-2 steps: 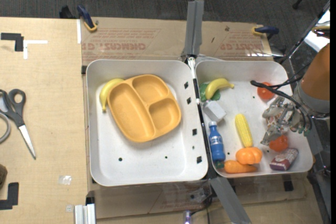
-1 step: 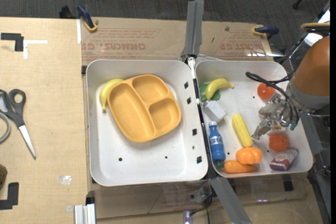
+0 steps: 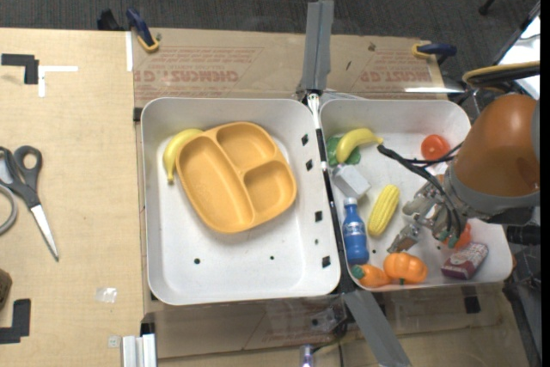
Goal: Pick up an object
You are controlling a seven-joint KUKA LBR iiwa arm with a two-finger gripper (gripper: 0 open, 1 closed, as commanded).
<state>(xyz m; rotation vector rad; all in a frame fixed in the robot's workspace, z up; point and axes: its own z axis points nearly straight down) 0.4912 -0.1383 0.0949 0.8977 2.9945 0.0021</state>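
Orange toy [image 3: 406, 267] at right bin's [image 3: 447, 109] near edge, just below gripper [image 3: 418, 228]: looks like light, stiff, smooth plastic, rounded, likely slippery; best pinched across its middle. Carrot [image 3: 371, 275] touches its left side, purple pack [image 3: 465, 260] to its right. Gripper hovers beside corn [image 3: 383, 209], nothing visibly held; finger state cannot be told.
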